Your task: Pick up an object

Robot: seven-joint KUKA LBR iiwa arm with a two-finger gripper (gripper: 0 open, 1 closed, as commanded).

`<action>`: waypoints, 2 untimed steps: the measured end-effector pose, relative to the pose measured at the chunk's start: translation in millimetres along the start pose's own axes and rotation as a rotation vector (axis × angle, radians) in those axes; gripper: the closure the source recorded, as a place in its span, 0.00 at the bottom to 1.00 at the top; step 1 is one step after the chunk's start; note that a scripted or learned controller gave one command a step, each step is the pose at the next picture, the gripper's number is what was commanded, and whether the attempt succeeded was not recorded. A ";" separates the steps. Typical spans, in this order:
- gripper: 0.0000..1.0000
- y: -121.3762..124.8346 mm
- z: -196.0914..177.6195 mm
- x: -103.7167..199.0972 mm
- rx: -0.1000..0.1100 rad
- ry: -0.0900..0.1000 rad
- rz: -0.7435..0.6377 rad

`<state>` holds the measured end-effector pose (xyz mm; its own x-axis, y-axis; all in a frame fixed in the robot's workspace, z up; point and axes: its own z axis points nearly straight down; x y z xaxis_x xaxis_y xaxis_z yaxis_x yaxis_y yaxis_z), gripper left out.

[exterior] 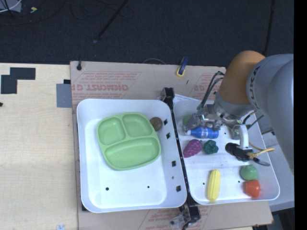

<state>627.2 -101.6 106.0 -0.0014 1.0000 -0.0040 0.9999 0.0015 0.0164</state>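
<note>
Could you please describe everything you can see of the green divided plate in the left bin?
The light green, plastic-looking divided plate has three compartments: two smaller ones at the far side and one long one nearer the camera, with nothing visible in them. It lies flat and slightly rotated on the floor of the left white bin, in its far half. A small brown round object sits at its far right corner.

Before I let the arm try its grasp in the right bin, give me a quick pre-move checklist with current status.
1. Gripper is over the right bin: ok.
2. Target under the gripper, blue bottle: ok, lying flat.
3. Room around the bottle: not ok, purple grapes and a dark green piece lie close beside it.
4. Gripper opening: cannot tell.
5. Anything already held: cannot tell.
6. Corn cob and tomato out of the way: ok.
</note>
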 end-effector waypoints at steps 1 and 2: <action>0.00 9.6 4.1 -0.6 -0.012 -0.002 -0.002; 1.00 9.1 -6.5 -1.5 -0.008 0.001 0.002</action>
<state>636.1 -103.1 112.6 0.0001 1.0000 -0.0034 0.9997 0.0000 0.0246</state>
